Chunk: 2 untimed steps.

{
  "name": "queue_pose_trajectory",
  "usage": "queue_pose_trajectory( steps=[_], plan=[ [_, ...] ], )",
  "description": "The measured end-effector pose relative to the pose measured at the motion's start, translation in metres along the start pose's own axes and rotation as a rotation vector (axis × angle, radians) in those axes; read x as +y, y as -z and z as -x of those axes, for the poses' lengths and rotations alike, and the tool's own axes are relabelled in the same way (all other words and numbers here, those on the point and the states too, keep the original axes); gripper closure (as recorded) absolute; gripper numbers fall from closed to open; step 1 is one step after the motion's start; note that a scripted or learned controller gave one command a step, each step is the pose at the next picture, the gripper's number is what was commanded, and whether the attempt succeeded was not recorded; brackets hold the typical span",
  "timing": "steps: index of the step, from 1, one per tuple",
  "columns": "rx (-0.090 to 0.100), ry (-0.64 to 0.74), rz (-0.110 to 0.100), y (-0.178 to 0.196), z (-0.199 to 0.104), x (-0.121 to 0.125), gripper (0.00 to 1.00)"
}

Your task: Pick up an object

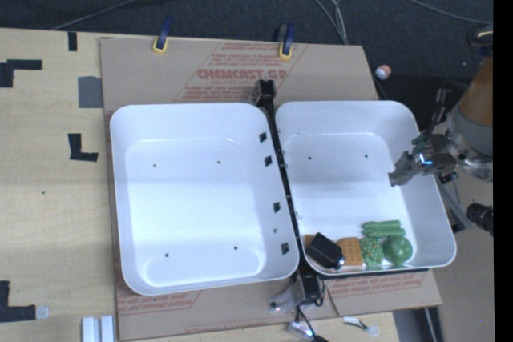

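Several small objects lie along the near edge of the right bin (353,124): a black block (325,251), an orange cracker-like piece (349,250), a green bumpy piece (382,229), a light green textured piece (373,253) and a green ball (398,250). My gripper (410,166) hangs over the right rim of that bin, above and to the right of the objects and apart from them. Nothing shows in its grasp.
The left bin (192,196) sits beside the right one, with a black clip strip (274,172) between them. Both rest on a cardboard sheet (232,72) held by clamps. Cables (321,4) run behind, and a small ball (383,72) lies off the bench.
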<state>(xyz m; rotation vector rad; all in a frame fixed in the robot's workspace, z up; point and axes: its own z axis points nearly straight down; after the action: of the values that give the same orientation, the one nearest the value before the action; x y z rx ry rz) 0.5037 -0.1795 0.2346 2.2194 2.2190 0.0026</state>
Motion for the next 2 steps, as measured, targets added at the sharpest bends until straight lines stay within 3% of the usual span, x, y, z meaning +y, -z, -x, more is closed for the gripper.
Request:
queue_pose_trajectory(
  steps=[2],
  plan=[
    [0.002, 0.004, -0.005, -0.015, -0.104, 0.012, 1.0]
  ],
)
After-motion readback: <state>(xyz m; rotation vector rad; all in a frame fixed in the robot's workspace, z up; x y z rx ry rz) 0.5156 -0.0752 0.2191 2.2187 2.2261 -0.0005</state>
